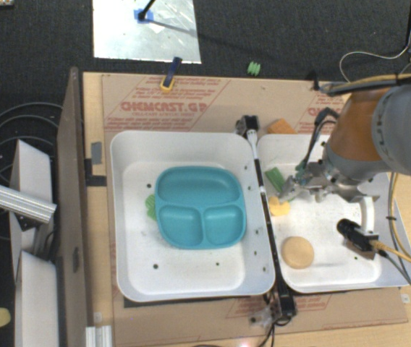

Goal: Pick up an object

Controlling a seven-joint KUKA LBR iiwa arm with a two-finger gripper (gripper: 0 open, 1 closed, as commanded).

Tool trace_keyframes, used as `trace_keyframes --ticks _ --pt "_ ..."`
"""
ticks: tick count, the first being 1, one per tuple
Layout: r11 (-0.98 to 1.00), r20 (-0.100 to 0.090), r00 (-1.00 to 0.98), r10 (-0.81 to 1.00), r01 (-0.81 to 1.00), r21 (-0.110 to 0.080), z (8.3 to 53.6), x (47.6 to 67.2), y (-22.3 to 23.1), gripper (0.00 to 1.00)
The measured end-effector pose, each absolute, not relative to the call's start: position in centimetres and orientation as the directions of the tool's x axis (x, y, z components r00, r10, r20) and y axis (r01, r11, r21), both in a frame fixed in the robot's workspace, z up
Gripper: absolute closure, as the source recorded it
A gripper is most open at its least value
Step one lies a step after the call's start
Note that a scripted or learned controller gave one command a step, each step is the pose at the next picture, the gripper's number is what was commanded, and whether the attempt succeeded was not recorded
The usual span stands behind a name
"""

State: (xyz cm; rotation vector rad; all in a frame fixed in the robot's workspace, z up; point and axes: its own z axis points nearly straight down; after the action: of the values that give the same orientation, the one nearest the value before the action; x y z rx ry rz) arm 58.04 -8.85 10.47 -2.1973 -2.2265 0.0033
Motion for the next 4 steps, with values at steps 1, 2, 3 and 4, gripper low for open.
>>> trace_keyframes --ticks 1,2,3,4 --pt "0.005 -0.004 -0.005 1.000 1.000 0.013 18.0 64.8 -12.7 0.00" --pt "0.006 0.003 -0.006 1.000 1.000 -0.006 9.2 62.4 -9.4 0.00" --pt "0.008 0.000 -0.008 1.000 1.000 0.004 10.8 62.8 -9.7 1.00" --pt "-0.003 0.000 0.003 1.000 1.000 -0.003 11.8 56.5 -12.9 1.00"
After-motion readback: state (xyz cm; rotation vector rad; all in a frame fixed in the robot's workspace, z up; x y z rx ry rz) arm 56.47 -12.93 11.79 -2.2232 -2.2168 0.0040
